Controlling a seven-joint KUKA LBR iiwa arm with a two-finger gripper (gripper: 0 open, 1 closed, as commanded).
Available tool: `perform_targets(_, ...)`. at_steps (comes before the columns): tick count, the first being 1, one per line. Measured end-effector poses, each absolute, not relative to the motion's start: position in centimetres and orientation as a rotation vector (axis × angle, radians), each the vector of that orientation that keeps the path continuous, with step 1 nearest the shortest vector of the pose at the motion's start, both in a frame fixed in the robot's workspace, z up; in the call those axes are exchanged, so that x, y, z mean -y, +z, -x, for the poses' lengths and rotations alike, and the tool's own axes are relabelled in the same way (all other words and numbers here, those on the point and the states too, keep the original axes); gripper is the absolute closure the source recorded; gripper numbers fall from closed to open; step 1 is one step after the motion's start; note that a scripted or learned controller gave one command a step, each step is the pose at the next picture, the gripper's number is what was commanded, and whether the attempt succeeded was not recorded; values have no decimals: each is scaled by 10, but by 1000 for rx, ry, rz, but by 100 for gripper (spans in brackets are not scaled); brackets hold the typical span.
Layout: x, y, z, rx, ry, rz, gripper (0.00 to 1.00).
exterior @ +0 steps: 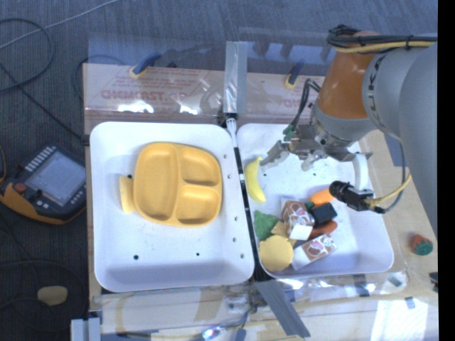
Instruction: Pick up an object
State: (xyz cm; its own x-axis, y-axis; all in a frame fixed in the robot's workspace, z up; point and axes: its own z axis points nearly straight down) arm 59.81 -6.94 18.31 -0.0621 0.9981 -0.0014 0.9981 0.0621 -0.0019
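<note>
Banana [253, 180] lies at the right bin's [370, 258] left wall, apart from the toy pile [306, 227]; gripper [293, 155] hovers just beside it, fingers spread, holding nothing; best to drop straight down, straddle its width, then close.

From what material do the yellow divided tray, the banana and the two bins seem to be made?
The yellow divided tray: probably moulded plastic, with a smooth, slightly matte surface and rounded compartment walls. The banana: likely a plastic toy, being evenly yellow with no spots. The left bin and the right bin: apparently glossy white plastic, with soft reflections on rounded rims.
</note>
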Motion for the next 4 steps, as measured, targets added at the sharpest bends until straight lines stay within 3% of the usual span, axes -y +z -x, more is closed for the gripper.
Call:
perform_targets(1,104,104,-578,2309,5,2128,0)
perform_targets(2,116,89,-588,2037,-12,2395,0)
perform_targets(3,156,90,-526,2235,-10,2227,0)
perform_targets(4,155,100,-528,2234,-16,2226,100)
